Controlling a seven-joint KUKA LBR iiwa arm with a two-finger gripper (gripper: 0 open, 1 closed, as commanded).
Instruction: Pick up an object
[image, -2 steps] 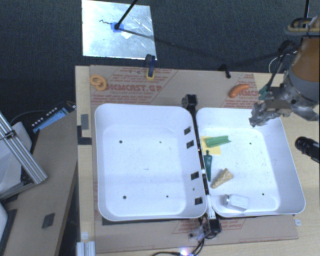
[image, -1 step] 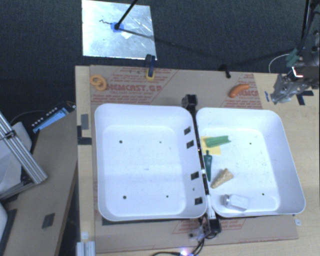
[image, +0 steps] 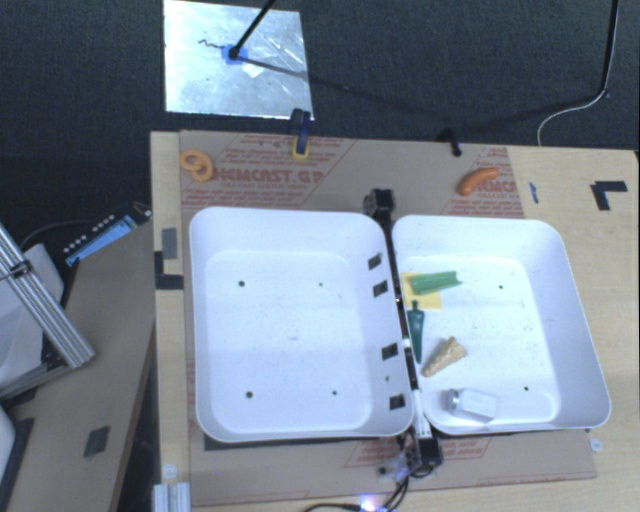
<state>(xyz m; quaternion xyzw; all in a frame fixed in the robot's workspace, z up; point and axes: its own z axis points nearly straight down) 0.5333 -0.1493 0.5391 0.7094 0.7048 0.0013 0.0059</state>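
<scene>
Objects lie in the right bin (image: 560, 300), near its left wall: a green piece (image: 432, 283), a tan wedge (image: 444, 355), a pale bottle (image: 470, 403). I'd choose the wedge, lying apart from the others, and descend squarely over it. My gripper's state I cannot tell.

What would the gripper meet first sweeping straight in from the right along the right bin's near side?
Likely the small grey-white object lying near the right bin's front wall, though depth is unclear.
</scene>
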